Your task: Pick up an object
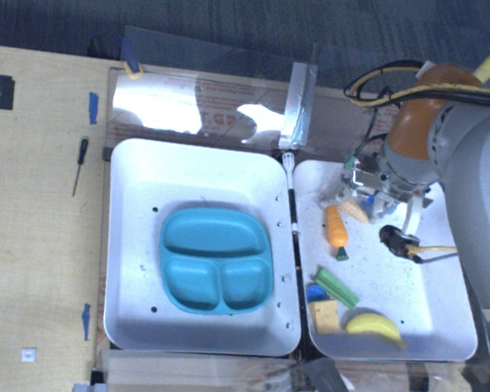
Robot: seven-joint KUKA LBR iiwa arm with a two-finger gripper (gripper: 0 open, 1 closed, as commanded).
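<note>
I am hovering my hand (pixel 375 198) over the right bin (pixel 444 290), at its 12 o'clock end; whether it is wide or narrow I cannot tell. The carrot (pixel 336 227) is lying at 7 o'clock from it, just beside. I am judging it light, stiff, smooth; best taken across its middle. Banana (pixel 373 325) is sitting at 6 o'clock. The bench (pixel 23 237) is looking pale, carpet (pixel 204 4) beyond.

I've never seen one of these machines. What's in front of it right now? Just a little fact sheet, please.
left bin: blue divided tray
right bin: toy carrot, green block, yellow banana, tan block, small blue piece
arm: reaches in from the right, over the right bin's far end
gripper: low, beside the carrot; grip unclear
bench: screwdriver left of the bins
</note>
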